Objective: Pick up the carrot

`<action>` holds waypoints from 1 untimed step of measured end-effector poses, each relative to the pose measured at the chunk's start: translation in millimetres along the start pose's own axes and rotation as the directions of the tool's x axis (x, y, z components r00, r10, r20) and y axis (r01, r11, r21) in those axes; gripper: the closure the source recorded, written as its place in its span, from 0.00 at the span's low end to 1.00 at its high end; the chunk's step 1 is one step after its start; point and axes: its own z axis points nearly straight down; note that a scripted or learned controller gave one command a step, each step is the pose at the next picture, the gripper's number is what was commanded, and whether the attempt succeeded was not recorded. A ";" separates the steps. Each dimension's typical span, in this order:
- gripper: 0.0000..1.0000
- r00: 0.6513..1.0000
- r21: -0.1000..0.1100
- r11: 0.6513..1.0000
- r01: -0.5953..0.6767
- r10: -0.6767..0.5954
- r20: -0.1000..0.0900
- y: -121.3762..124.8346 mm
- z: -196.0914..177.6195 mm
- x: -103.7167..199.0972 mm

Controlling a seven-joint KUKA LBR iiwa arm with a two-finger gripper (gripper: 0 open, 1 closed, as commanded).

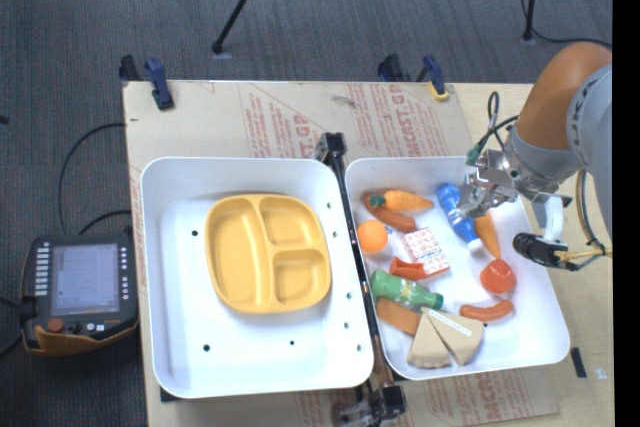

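The carrot [402, 201], orange with a green leafy end pointing left, lies in the upper left of the right bin [556, 315], resting against a reddish sausage [396, 219]. My gripper [482, 193] hangs low over the upper right of that bin, about 80 pixels to the right of the carrot. It sits just above a blue bottle [456, 213] and an orange cone-shaped piece [487, 235]. Nothing shows as held in it.
The right bin also holds an orange fruit [372, 236], a red-and-white box [425, 251], a green bottle [406, 290], a tomato [497, 276], another sausage [487, 311] and bread wedges [445, 341]. A yellow divided plate [268, 250] lies in the left bin [170, 315].
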 end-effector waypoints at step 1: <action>1.00 0.979 0.010 0.979 -0.205 0.205 0.002 10.1 -89.6 -8.6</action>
